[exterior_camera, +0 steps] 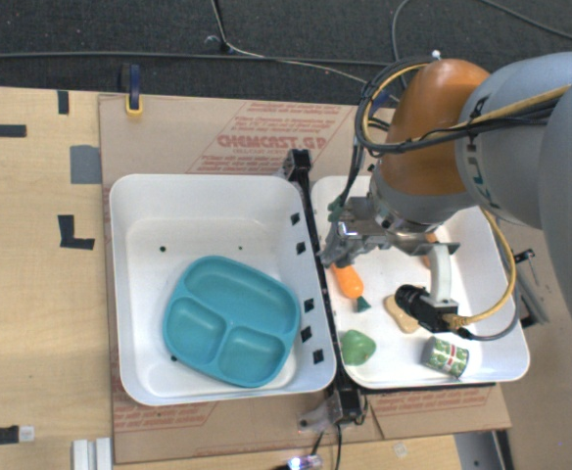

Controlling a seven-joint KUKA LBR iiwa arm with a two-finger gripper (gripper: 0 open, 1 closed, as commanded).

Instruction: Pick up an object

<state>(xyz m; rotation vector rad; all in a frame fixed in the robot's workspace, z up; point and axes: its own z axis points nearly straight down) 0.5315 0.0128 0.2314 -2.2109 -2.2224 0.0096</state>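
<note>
My gripper hangs above the right white bin, just over an orange carrot-shaped toy; a divided teal plastic plate fills the left bin.

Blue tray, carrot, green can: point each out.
Blue tray (230, 321), camera view, left bin: on its centre divider.
Carrot (349, 282), camera view, right bin: mid-body.
Green can (447, 354), camera view, right bin near corner: on its side wall.

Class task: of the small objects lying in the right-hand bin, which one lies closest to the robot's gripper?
The orange carrot-shaped piece. It lies just below the gripper, by the bin's left wall, while the green lump, tan piece and green can lie farther off.
</note>
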